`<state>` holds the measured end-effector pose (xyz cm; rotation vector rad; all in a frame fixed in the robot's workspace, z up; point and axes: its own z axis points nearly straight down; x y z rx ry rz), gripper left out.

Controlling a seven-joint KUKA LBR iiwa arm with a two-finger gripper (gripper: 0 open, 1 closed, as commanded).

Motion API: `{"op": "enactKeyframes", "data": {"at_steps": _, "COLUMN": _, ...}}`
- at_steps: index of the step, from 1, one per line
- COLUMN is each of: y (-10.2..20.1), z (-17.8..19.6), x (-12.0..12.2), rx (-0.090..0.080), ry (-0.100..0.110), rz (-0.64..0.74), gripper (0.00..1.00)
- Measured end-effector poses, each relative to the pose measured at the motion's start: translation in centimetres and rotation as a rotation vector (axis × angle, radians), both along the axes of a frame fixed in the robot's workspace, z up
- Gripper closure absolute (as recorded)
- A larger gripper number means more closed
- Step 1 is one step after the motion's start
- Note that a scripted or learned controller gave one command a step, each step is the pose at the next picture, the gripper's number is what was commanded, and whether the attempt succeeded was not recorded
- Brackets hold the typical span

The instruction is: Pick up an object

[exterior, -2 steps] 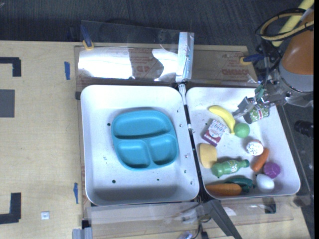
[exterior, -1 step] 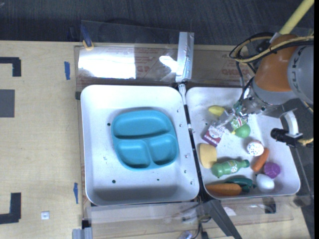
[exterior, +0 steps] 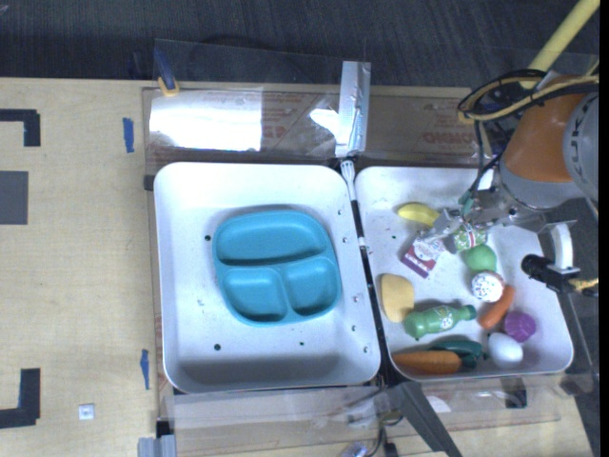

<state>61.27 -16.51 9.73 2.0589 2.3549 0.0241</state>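
Gripper (exterior: 463,219) sits low among toys in the right white bin (exterior: 561,355), its grip impossible to judge; nearest, a round green plastic fruit (exterior: 479,258), best approached vertically

The arm (exterior: 557,146) runs off the right edge, and its fingers (exterior: 463,219) blur among toys.

Grey arm (exterior: 582,150), orange band, yellow-black cables.
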Motion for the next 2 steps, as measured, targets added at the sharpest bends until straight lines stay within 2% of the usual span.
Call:
{"op": "enactKeyframes", "data": {"at_steps": 1, "y": -3.1, "z": -0.1, "x": -3.0, "rx": -0.004, "ry": -0.003, "rz": -0.053, "gripper": 0.0}}
{"op": "enactKeyframes", "data": {"at_steps": 2, "y": -3.0, "z": -0.2, "x": 3.5, "rx": 0.004, "ry": 0.013, "rz": -0.286, "gripper": 0.0}}
